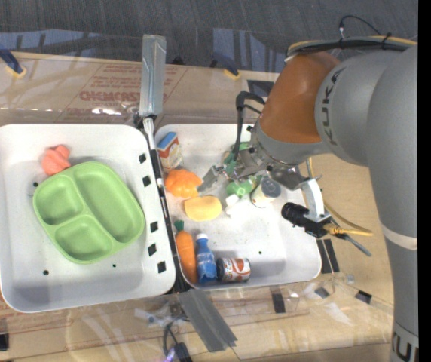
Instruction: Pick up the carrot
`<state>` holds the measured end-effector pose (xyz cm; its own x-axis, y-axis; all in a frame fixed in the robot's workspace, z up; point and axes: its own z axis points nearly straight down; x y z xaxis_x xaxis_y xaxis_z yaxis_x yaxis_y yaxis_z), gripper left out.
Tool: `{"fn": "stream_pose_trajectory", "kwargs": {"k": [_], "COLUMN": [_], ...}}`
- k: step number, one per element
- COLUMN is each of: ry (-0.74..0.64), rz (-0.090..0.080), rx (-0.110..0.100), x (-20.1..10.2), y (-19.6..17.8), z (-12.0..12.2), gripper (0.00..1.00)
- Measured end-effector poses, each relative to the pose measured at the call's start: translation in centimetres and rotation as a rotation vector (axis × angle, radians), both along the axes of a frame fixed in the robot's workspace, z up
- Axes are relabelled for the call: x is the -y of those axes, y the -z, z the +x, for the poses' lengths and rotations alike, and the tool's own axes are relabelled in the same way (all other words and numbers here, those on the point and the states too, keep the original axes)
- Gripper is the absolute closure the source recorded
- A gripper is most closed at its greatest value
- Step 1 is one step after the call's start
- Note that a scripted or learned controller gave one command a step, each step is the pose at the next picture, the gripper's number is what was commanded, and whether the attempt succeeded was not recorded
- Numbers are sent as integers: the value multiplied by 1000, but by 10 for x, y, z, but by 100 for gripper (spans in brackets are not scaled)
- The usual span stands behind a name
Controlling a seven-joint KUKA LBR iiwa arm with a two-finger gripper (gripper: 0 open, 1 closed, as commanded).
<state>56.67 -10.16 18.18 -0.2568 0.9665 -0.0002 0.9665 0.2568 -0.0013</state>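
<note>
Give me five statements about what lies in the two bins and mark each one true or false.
1. The green divided plate lies in the left bin. True.
2. The carrot lies on the green plate. False: it lies in the right bin, against the wall between the bins, near the front.
3. A blue bottle lies right beside the carrot. True.
4. The soda can stands upright in the left bin. False: it lies on its side in the right bin, by the bottle.
5. The gripper is over the left bin. False: it is over the right bin, apart from the carrot.
</note>
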Motion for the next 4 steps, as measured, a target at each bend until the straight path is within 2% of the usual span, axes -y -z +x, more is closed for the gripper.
{"fn": "stream_pose_trajectory", "kwargs": {"k": [1,2,3,4], "ry": [-364,-582,-727,-726], "rz": [1,3,-1,0], "rx": [-2,-3,3,3], "x": [-20,19,36,36], "y": [-10,88,88,89], "z": [-12,-1,52,52], "gripper": [0,0,0,0]}}
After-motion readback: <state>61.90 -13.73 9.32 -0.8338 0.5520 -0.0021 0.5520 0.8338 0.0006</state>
